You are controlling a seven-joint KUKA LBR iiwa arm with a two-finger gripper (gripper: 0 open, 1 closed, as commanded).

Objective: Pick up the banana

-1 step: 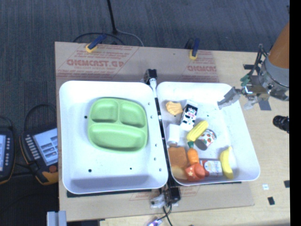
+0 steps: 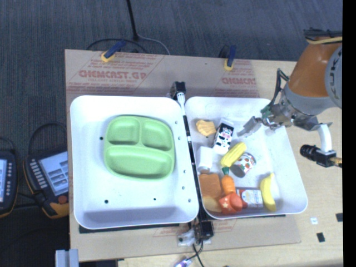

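Note:
The yellow banana (image 2: 268, 192) lies near the front right corner of the right bin (image 2: 291, 154), beside a small flat packet (image 2: 252, 197). My gripper (image 2: 251, 127) hangs over the bin's back right part, well behind the banana and apart from it. It sits just right of a black-and-white carton (image 2: 224, 135). The view shows nothing held in it. The arm's orange band (image 2: 310, 71) rises at the right edge.
A yellow corn cob (image 2: 233, 154), a small can (image 2: 245, 163), a carrot (image 2: 228, 183), a white cup (image 2: 206, 159), an orange bread piece (image 2: 209, 184) and a pastry (image 2: 205, 127) crowd the right bin's left half. A green divided plate (image 2: 139, 147) lies in the left bin (image 2: 89, 204).

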